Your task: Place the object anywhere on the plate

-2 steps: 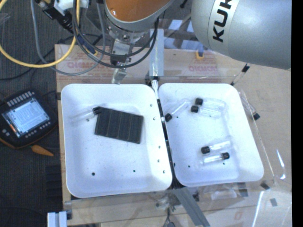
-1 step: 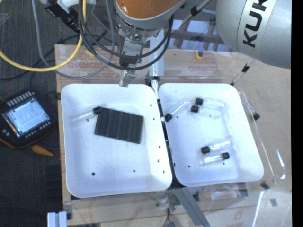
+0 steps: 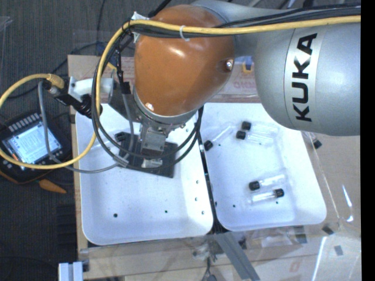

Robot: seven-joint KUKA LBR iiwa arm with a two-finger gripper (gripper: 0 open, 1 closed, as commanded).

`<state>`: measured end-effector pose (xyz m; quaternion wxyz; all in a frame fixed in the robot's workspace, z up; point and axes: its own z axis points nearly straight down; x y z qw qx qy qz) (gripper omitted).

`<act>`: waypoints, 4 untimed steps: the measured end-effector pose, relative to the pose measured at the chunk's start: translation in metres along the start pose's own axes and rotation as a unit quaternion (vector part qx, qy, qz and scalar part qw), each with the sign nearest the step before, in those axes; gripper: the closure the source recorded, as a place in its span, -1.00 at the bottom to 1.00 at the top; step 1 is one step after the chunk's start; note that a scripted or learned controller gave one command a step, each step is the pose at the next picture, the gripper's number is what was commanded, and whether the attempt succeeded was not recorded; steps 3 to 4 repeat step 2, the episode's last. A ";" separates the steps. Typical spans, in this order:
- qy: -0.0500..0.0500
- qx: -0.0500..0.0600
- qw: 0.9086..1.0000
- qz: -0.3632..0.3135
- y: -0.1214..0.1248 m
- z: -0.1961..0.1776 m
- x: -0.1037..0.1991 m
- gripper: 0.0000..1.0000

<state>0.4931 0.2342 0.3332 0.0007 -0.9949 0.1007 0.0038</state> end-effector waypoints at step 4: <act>0.001 -0.001 0.998 0.070 0.001 0.048 0.000 1.00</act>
